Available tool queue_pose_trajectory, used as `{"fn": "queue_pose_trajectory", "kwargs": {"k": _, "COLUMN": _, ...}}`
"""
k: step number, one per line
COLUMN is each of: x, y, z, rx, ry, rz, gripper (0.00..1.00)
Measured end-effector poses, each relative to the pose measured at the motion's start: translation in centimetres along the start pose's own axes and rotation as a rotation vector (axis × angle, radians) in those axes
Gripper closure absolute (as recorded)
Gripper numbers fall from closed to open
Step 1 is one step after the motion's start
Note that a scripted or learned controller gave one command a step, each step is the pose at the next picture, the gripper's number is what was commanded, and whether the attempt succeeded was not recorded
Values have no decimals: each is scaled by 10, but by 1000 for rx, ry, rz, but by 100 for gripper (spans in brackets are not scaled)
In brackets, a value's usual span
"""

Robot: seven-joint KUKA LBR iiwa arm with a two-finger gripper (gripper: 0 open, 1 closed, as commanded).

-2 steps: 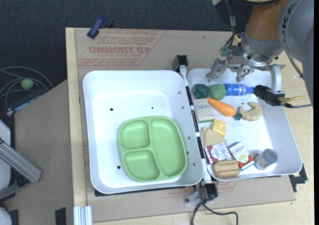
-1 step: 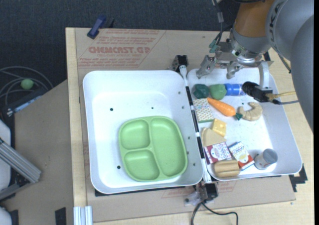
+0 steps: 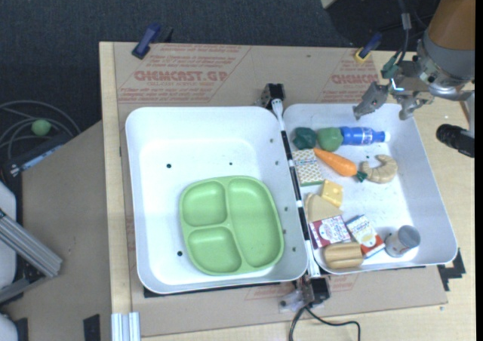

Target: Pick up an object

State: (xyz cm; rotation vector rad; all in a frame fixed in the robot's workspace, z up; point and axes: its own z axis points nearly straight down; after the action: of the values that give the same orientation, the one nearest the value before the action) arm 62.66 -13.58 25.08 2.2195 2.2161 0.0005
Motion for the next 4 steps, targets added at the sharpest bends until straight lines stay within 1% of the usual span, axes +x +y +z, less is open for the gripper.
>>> {"fn": "queue_pose_trajectory", "kwargs": {"k": 1, "x": 40, "y": 15, "z": 76, "rx": 7, "ry": 5, "rz": -2, "gripper": 0}}
{"fn": "queue_pose_trajectory", "kwargs": {"k": 2, "x": 68, "y": 12, "z": 66, "rx": 5, "ry": 5, "rz": -3, "gripper": 0}}
{"fn": "queue_pose_trajectory", "kwargs": {"k": 3, "x": 10, "y": -5, "z": 167, "rx": 7, "ry": 3, "rz": 0, "gripper": 0}}
{"fn": "queue_pose_trajectory", "kwargs": {"k": 4, "x": 26, "y": 32, "z": 168, "rx": 36, "ry": -7, "rz": 13, "gripper": 0}}
